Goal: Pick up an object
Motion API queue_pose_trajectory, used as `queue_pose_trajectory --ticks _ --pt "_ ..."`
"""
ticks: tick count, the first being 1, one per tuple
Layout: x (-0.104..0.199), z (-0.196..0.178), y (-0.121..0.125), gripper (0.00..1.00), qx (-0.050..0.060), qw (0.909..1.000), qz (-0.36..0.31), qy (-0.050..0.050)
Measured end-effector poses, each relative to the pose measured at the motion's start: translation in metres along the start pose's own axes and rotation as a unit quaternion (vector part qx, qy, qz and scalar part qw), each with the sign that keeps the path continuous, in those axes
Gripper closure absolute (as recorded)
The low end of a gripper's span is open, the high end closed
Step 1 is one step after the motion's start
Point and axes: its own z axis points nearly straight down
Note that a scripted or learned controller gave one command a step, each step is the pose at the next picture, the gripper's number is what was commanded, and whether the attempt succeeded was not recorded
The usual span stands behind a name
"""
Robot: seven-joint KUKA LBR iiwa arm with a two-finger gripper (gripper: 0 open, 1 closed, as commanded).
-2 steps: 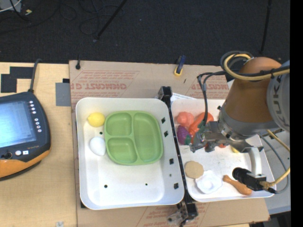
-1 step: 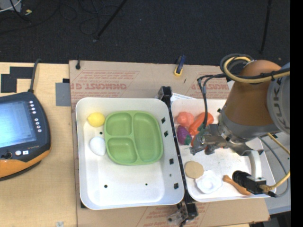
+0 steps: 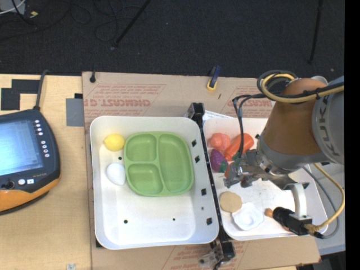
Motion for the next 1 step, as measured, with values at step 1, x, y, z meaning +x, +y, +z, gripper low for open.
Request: queue_pose_trajectory --ticks 1 --pt "0.0145 -0.0119 0.0064 1.0 -0.001 1.0 -0.001 0.0"
